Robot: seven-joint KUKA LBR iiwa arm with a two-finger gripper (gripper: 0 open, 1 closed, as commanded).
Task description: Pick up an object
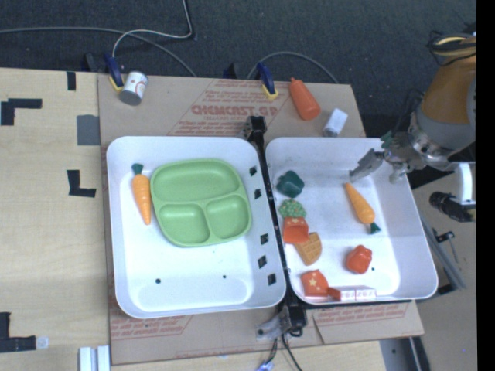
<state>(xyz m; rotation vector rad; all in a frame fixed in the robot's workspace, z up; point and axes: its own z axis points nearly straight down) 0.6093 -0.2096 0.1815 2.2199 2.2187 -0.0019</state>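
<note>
We see the pincer (370, 166) at the upper right of the right bin (402, 230), reaching in from the right edge; whether it is apart or together we cannot tell, and nothing shows between its tips. Just below and left of it lies a toy carrot (360, 204) on the bin floor, tilted, its green end toward the lower right. Along the bin's left side we find a dark green piece (291, 182), a green knobbly piece (292, 208), an orange-red block (295, 231) and a waffle-like orange wedge (310, 248). A red tomato-like piece (359, 260) sits nearer the lower right, and a red star-marked piece (315, 284) at the bottom edge. In the left bin (124, 246) we see a green divided plate (203, 202) with a second carrot (141, 195) just beside its left rim. On the tabletop (46, 230) above the bins lies an orange bottle-shaped toy (304, 99).
</note>
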